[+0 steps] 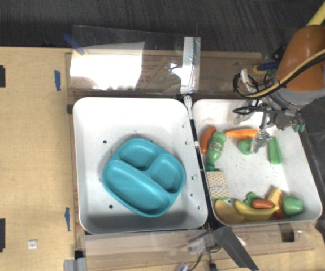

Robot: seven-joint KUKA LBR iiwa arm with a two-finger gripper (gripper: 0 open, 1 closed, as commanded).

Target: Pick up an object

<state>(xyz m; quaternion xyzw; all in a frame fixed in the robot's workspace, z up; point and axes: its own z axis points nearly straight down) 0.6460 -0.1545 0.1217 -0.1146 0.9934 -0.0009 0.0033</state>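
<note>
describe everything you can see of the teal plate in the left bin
The teal divided plate looks like smooth moulded plastic with rounded corners and a raised rim. Ridges split it into three compartments: one long one along its lower left side and two smaller ones toward the upper right. It lies flat, open side up and turned at an angle, near the middle of the left bin, resting on the bin's white floor. Nothing lies in it and nothing else touches it.
</note>
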